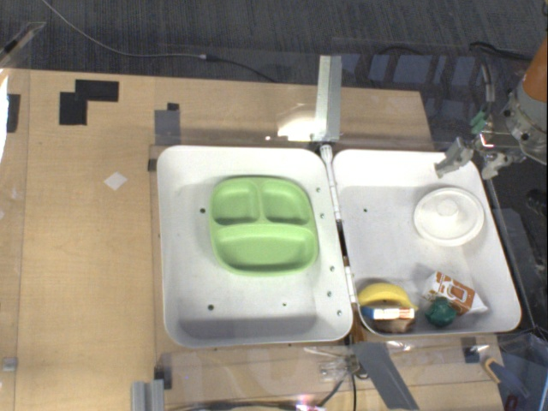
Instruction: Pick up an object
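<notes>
Banana point(384, 295) curved, glossy yellow; lid point(449, 215) round, white.

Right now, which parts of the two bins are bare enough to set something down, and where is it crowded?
The right bin has bare floor left of the white lid, from its far wall down toward the banana. The left bin is bare only around the green divided plate, widest along its near edge. The right bin's near end is crowded: banana, snack packet, green toy.

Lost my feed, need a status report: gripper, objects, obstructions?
Gripper over right bin's far right corner, holding nothing. White lid, banana, packet, green item untouched. Nothing in the way.
</notes>
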